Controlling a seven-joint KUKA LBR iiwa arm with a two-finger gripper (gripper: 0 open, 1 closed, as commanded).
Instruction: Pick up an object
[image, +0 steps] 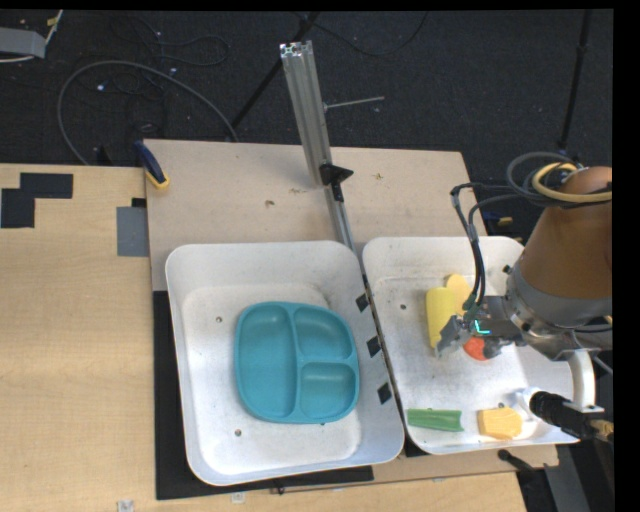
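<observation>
The gripper (462, 336) is low beside the yellow toy (443, 308); its grip cannot be told, so a firm squeeze is needed before lifting

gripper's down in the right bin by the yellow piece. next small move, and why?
Probably a short nudge toward the yellow object, then close. The gripper sits low at that object's lower edge, with a small red-orange object right beside it. Nothing visibly sits between the fingers, so centring first seems safer.
</observation>
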